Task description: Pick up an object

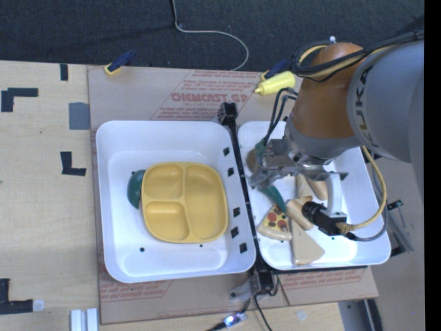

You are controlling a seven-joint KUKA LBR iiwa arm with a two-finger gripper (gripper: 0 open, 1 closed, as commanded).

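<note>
Dark carpet (83, 16) filled the upper background, with a thin white cable (207, 29) looping across it. Below lay a pale wooden bench (41, 212) marked with dark tape pieces, and on it a brown cardboard sheet (179, 95) printed with red lettering.

Camera view: two shallow white bins stood side by side on the cardboard. The left bin (117, 247) held a yellow divided plate (185, 202) with three compartments, lying flat near the bin's middle. A dark green object (134, 189) lay partly tucked under the plate's left edge. A black divider strip (238, 185) ran between the two bins.

The right bin (365, 254) held several toy foods: a pizza slice (277, 223) with red spots near the bin's left wall, a tan wedge (304, 247) just to its right, a pale bread-like piece (298, 209) between them and the arm, and a thin green item (275, 195) above the pizza slice. The grey arm (386, 95), with its orange band (327, 95), reached in from the right and stood over this bin. The gripper (265, 167) hung low at the bin's upper left, near the green item; whether its pincer was open, closed or gripping anything could not be told. A yellow clip (275, 83) and a blue-and-yellow clip (118, 62) sat at the cardboard's top edge.
</note>
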